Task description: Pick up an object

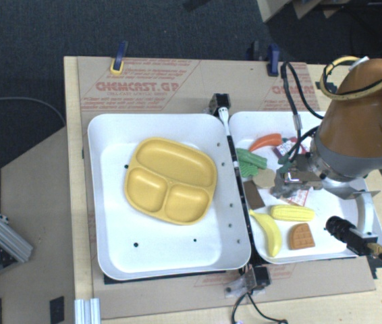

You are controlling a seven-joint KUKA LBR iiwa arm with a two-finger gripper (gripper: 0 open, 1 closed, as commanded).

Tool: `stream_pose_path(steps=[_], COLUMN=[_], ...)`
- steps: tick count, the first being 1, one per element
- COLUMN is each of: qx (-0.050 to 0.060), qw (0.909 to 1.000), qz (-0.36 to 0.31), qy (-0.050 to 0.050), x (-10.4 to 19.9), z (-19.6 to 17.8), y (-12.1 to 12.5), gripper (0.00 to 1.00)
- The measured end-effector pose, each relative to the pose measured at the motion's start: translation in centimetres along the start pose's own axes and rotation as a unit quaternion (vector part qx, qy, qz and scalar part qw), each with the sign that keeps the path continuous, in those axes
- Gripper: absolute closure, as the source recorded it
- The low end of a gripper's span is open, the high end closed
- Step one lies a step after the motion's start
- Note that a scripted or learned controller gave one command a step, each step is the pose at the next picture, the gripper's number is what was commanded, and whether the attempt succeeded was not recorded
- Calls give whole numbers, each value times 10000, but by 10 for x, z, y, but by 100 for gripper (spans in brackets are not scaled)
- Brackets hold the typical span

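It looked like a robotics lab. A board (177, 79) still in printed protective paper was clamped (117, 61) at the upper edge, over dark carpet (76, 12). Loose cables (258, 309) trailed at the bottom, and an aluminium rail (2, 231) lay at lower left.

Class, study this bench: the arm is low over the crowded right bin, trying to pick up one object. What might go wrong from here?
1. The gripper sits among tightly packed items, so it may nudge the green piece or the corn cob instead of grasping one.
2. The banana lies against the bin wall, leaving little room beside it.
3. A knocked item may slide under another.
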State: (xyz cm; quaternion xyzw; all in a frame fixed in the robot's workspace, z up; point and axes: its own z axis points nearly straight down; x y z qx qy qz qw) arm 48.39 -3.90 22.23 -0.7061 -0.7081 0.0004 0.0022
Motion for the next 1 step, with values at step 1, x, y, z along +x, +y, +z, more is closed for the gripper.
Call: stream_pose_path(steps=[1], qx=[-34], qw=[10000], qz=[5], qy=[-12], x=[7], z=[-12], y=[2], gripper=[100])
